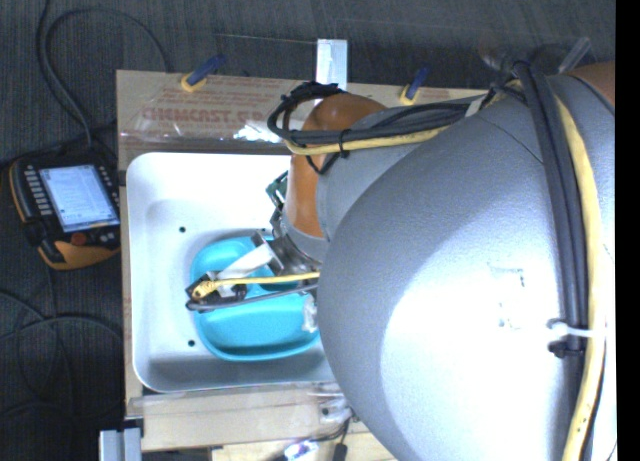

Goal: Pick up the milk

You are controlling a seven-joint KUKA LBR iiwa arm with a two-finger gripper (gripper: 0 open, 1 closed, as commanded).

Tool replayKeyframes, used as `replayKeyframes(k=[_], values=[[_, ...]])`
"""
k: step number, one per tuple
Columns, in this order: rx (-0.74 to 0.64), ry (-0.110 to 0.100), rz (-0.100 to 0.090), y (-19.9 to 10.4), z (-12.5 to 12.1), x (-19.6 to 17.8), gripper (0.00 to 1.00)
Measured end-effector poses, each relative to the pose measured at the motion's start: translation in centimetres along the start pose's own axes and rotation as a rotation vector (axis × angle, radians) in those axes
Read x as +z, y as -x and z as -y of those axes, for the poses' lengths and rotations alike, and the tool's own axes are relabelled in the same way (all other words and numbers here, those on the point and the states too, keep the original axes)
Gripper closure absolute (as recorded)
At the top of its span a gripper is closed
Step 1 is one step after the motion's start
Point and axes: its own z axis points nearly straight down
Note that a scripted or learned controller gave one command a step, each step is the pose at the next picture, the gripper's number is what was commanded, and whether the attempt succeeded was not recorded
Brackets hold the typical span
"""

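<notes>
White bin (pixel 160 199), bench's left end: one light-blue bowl-like container (pixel 250 334) toward the bin's lower edge, partly covered by grey arm (pixel 450 279). Bench's upper edge: yellow-and-blue clamp (pixel 203 71). Floor, past bench's left edge: handheld control pendant (pixel 70 204).

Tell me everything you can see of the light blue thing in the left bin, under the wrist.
The light blue thing is smooth, glossy and rounded, plastic by its look, paler on top and deeper blue below. It lies in the left bin, near its lower wall in the view. The arm hides its right side and crosses its top; whether they touch cannot be told.
</notes>
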Motion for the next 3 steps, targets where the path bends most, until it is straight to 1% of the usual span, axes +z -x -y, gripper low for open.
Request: replayKeyframes(k=[1, 2, 3], values=[[0.230, -0.002, 0.002, 3.9, -8.5, 1.5, 0.00], [0.230, 0.000, -0.001, 5.6, -12.3, -8.9, 0.00], [0.228, -0.004, 0.002, 2.3, -7.2, 1.6, 0.00]])
